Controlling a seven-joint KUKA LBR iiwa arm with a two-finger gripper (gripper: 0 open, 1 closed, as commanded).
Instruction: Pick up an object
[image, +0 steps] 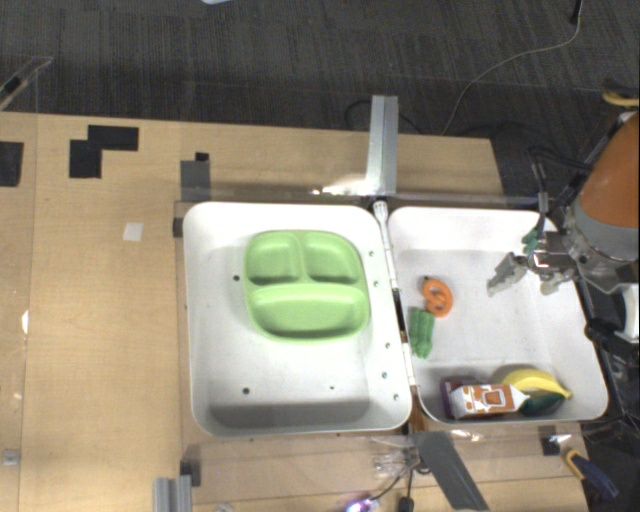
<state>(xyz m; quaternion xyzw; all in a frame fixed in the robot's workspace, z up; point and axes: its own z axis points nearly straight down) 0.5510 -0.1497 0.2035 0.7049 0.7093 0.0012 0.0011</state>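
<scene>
A: Biggest thing first: the wooden bench (90, 330), running right across the scene, with two shallow white bins side by side on it. The left bin (215, 390) carries a light green divided plate (305, 283), three compartments, lying flat a little toward the far side of that bin.

B: And the right bin (500, 340) is where the small stuff sits. The arm (610, 195) comes in from the right, grey, with its orange band bright near the right edge, above that bin's far right part.

A: Take me through the objects, large to small.

B: In the near right corner, a brown and white carton (483, 399) lies on its side. Just right of it, touching or very nearly, a yellow banana (533, 381) curves over something dark green (545, 403); I can't tell what that dark piece is. Over by the left wall, a green pepper-like piece (421, 333) lies lengthwise, and just beyond it on the far side sits a small orange round thing (437, 296), the smallest item in there.

A: And the gripper?

B: The gripper (520, 268) hangs over the far right part of the right bin, pointing left. One finger (503, 272) juts out toward the left, pale grey against the white floor. Nothing sits between the fingers, and it's well apart from every object. How wide it's spread I can't tell from this angle.
</scene>
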